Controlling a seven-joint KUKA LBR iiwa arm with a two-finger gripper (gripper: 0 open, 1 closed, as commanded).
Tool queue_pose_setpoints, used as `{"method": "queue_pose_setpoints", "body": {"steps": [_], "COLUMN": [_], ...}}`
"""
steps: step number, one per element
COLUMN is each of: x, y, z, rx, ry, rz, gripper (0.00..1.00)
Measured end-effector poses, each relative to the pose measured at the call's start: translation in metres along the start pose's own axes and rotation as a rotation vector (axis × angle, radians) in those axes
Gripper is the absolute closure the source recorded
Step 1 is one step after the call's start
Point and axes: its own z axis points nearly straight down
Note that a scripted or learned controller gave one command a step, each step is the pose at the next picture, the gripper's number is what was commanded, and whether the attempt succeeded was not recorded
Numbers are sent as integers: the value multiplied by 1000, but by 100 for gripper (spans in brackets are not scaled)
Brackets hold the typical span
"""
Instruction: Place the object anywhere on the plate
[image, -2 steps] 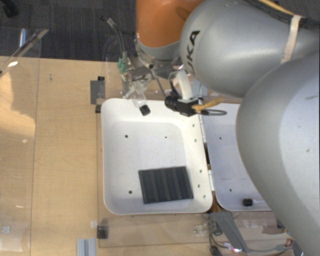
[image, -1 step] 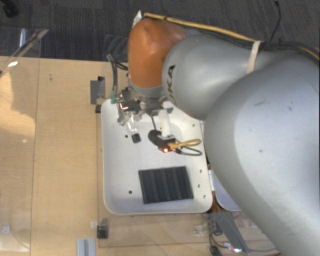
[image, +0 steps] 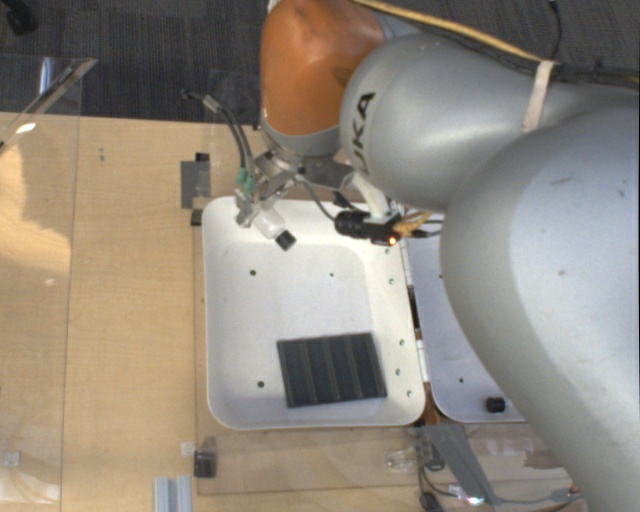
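The plate (image: 331, 369) is a dark, ribbed rectangle lying flat in the near part of the left bin (image: 232, 330). My gripper (image: 263, 229) hangs over that bin's far left corner, well away from the plate. Its fingers (image: 284, 239) stand apart, and I see nothing between them, so it is open. A small black object (image: 494, 405) rests in the right bin (image: 455, 395) near its front edge, just beside the arm's grey body. The arm covers most of the right bin.
The large grey arm (image: 520, 200) with its orange band (image: 305, 70) spans the upper right. Cables (image: 375, 228) trail off the wrist over the left bin's far rim. Small brackets (image: 196, 180) sit on the wooden bench (image: 110, 320) outside the bin corners.
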Motion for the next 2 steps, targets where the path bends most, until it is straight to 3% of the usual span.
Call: {"method": "queue_pose_setpoints", "body": {"steps": [1, 2], "x": [-1, 6], "y": [-9, -12], "z": [82, 52], "rx": [5, 0], "ry": [1, 0], "rz": [342, -96], "gripper": [100, 100]}}
